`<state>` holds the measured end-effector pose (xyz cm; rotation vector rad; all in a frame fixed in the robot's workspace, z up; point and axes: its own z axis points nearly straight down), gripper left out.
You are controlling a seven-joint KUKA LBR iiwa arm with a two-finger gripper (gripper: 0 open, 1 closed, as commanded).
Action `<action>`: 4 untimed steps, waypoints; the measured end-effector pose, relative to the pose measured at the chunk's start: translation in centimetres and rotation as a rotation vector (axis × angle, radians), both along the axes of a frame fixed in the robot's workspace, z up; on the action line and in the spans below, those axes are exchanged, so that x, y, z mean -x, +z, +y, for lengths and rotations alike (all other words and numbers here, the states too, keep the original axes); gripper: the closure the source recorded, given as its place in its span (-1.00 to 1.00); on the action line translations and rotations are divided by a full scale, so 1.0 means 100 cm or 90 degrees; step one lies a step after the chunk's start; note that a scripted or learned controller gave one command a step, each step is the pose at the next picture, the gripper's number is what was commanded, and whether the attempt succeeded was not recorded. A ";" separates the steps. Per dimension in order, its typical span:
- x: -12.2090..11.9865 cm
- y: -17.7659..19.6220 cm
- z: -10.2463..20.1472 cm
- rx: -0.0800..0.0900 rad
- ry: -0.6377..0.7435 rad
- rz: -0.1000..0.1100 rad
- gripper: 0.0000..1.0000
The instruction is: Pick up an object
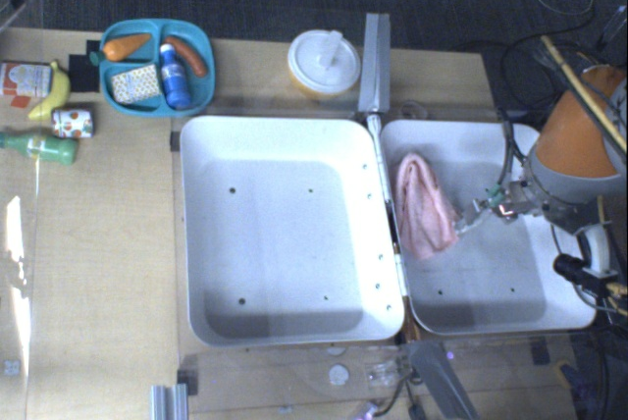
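the pincer (478, 210) sits low in the right bin (491, 310); you cannot tell its state. the pink cloth (424, 205) lies crumpled just left, near the bin's wall, within your reach.

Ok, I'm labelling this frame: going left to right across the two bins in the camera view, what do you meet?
Left bin → pink cloth lying in the right bin → claw → orange band of the arm.
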<state>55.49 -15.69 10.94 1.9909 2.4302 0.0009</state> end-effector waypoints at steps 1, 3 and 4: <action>-0.052 -0.019 0.038 0.002 0.098 -0.009 -1.00; -0.100 -0.016 0.056 0.003 0.044 -0.014 -1.00; -0.041 -0.015 0.033 0.003 0.110 -0.010 -1.00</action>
